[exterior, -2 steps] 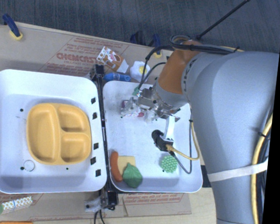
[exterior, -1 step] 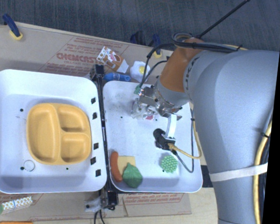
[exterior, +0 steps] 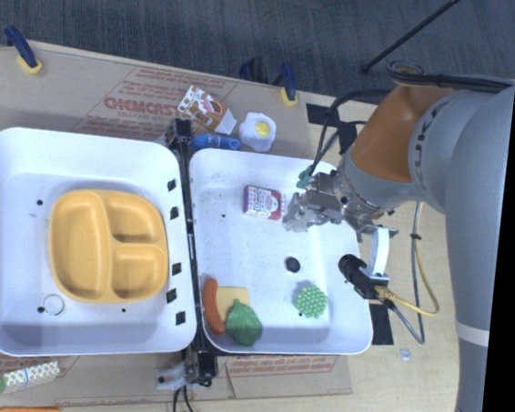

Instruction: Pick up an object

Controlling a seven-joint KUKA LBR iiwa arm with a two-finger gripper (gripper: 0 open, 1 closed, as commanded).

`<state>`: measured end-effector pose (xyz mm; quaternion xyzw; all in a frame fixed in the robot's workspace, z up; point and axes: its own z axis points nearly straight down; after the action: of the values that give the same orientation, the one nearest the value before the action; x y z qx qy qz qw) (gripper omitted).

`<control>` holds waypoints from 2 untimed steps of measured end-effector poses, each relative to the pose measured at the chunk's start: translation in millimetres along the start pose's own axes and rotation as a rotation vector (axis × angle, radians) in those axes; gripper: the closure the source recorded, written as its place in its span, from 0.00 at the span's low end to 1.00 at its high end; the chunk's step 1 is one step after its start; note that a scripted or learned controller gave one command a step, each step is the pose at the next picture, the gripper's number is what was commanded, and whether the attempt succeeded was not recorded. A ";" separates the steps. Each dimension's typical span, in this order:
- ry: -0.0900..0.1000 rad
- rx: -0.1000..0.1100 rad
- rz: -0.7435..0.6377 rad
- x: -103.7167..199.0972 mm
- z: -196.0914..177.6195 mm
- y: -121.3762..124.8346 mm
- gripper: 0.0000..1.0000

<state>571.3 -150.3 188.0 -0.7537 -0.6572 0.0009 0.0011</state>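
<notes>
Packet point(exterior: 262, 201), small red-and-white w/ printed face, lies flat on floor of right bin point(exterior: 345, 333), toward its far side. Same bin also holds green bumpy ball point(exterior: 311, 299), green lump point(exterior: 243, 323) touching orange sausage-shaped piece point(exterior: 213, 304) and yellow slab point(exterior: 234, 296), plus small dark disc point(exterior: 292, 265) near bin's middle. Left bin point(exterior: 0, 219) carries yellow divided tray point(exterior: 107, 244). Both bins sit on printed cardboard sheet point(exterior: 113, 98) over bench; grey carpet beyond. Gripper point(exterior: 305, 207) hangs low just beside packet, on the side away from left bin; packet not between jaws. Jaw opening: can't tell, too blurred.
</notes>
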 end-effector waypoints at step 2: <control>0.001 0.002 0.172 38.6 93.0 56.8 0.00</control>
<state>632.5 -119.7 94.9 -0.8073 -0.5902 0.0014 0.0020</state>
